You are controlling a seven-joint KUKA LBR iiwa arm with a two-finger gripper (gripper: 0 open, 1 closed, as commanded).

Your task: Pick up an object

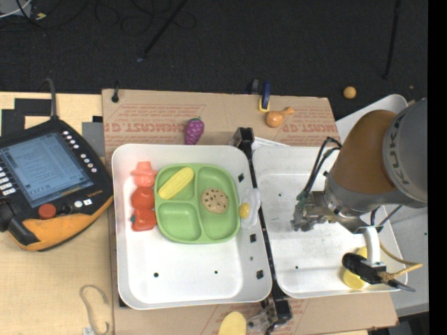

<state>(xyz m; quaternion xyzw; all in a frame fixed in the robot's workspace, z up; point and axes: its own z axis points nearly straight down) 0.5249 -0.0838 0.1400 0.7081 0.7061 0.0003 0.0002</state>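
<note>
My gripper (302, 221) hangs low over the left half of the right bin (293, 176), above bare white floor. No object shows under it. A yellow object (351, 279) lies in that bin's front right corner. In the left bin (181, 285) a green divided plate (183, 223) carries a corn cob (174, 181) and a cookie (214, 200). A red and orange toy (142, 197) lies left of the plate, and a small yellow piece (244, 211) sits at the plate's right edge against the bin wall.
Behind the bins on the cardboard lie a purple grape bunch (194, 129) and an orange gourd (278, 117). An orange ball (349, 92) rests farther back. A yellow object (232, 322) sits in front of the bins. A control pendant (42, 180) lies at left.
</note>
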